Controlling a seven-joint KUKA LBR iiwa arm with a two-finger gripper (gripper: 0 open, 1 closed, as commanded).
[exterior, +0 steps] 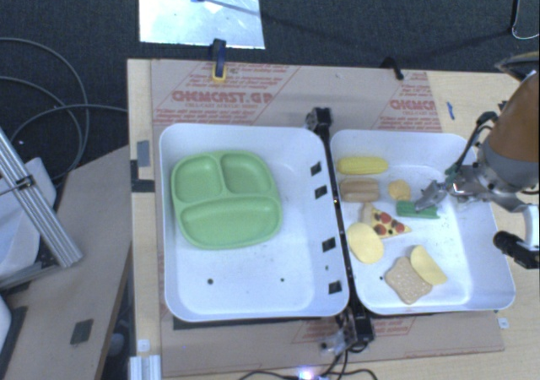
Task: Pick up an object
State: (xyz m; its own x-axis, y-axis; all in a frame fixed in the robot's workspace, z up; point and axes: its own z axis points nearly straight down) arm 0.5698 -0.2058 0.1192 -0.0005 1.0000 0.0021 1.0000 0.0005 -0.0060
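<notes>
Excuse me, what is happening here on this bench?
A grey robot arm with an orange band reaches in from the right, its gripper low over a small green piece in the right white bin. Toy foods lie around it, including a pizza slice. The left white bin holds a green divided plate.

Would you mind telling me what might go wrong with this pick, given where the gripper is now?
1. The gripper sits over a green piece that lies close beside the pizza slice; closing there may nudge or catch both.
2. The green piece looks flat and thin, so the grasp may slip off.
3. The toys crowd the right bin, so neighbours could get pushed around.
</notes>
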